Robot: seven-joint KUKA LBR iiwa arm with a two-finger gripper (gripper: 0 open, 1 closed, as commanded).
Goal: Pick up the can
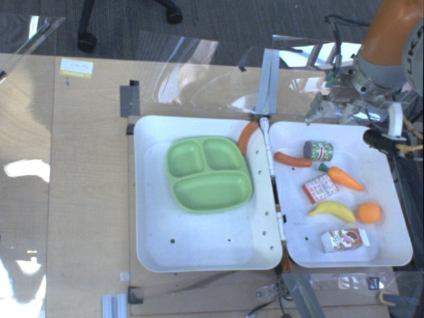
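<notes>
Two shallow white bins sit side by side on a wooden bench. The left bin [152, 244] holds a green divided plate [209, 174], lying flat in its upper half. The right bin [391, 244] holds the can [318, 151], which lies on its side in the upper middle of the bin, its green-and-white label facing up. A red chilli [292, 159] lies just left of the can, its tip close to or touching the can's end. A carrot [344, 177] lies just below and right of the can. Below these are a small red-and-white box [320, 189], a banana [332, 210], an orange [369, 213] and a juice carton [344, 240], all apart from the can. An orange sausage-shaped item [247, 136] rests across the ridge between the bins.

The arm [391, 25] enters at upper right. Its gripper [344, 108] hangs above the far rim of the right bin, up and right of the can and clear of it. The wrist hardware hides the fingers, so their opening cannot be judged; nothing is visibly held.
</notes>
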